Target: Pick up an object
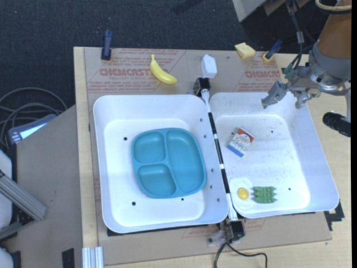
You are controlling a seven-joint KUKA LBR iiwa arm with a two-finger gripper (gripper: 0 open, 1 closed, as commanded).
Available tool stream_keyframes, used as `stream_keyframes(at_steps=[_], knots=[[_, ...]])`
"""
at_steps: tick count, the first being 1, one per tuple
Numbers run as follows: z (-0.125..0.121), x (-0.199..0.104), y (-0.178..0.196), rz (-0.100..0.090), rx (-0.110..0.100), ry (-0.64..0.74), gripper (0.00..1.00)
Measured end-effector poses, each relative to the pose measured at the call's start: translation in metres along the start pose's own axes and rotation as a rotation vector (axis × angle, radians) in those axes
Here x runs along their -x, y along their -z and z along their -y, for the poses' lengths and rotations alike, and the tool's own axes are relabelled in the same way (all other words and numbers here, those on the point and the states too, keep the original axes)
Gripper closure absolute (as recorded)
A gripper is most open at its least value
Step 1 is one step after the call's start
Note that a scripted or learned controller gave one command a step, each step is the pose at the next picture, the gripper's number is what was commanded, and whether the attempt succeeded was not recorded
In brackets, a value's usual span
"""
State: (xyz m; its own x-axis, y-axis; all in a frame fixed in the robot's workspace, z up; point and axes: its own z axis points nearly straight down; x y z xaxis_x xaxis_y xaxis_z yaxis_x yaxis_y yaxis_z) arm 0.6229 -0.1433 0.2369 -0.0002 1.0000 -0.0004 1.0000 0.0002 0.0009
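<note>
Gripper point(287, 95) hovering over the far edge of the right bin point(312, 149), fingers spread, grasping nothing. Below and left of it, on the bin floor: small carton point(240, 142), lettering too small to read. Further down: fried egg point(242, 192) beside green pods point(264, 194). Far left: banana point(161, 71) on cardboard point(134, 71) printed "CHEMCAST".

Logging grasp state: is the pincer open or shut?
Open: the pincer has its fingers spread apart above the right bin, nothing between them.
</note>
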Motion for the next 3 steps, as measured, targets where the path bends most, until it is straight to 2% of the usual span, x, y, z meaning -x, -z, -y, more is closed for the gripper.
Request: stream_keyframes(at_steps=[1,2,3], knots=[[-0.012,-0.061,-0.053,-0.002,-0.003,0.001,0.00],[0.001,-0.052,-0.115,-0.001,-0.003,-0.001,0.00],[0.004,-0.051,-0.153,-0.001,-0.003,-0.001,0.00]])
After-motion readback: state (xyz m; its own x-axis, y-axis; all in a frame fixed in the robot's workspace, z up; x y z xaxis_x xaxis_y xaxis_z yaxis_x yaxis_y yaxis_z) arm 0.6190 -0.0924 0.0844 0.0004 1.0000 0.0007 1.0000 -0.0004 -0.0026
